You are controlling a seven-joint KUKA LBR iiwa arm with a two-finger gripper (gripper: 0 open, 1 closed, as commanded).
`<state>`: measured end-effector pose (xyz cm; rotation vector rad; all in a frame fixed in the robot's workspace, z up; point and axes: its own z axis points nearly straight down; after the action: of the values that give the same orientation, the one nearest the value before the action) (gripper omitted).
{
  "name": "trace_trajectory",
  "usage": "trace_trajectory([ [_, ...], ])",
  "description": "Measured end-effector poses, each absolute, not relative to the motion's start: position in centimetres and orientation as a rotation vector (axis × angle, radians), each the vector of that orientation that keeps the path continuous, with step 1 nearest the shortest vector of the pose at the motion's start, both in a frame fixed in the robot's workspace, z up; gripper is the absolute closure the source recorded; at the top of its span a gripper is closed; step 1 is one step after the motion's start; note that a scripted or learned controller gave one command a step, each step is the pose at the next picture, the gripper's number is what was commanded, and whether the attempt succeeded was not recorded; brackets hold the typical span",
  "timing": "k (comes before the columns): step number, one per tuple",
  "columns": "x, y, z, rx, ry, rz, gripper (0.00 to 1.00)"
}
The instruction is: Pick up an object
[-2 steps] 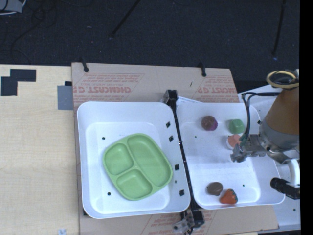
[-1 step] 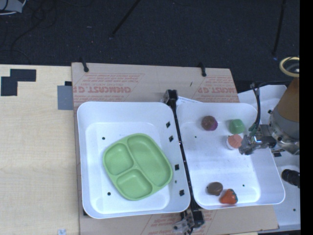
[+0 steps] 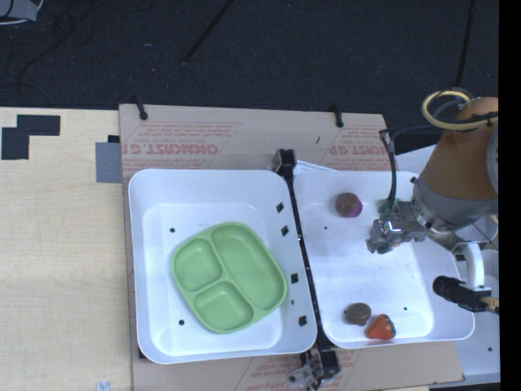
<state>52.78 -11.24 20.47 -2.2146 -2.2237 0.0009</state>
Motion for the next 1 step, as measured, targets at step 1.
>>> trace_trajectory([
  [1, 53.81, -6.58, 21.58, -2.215, -2.224, 0.0, 1.0],
])
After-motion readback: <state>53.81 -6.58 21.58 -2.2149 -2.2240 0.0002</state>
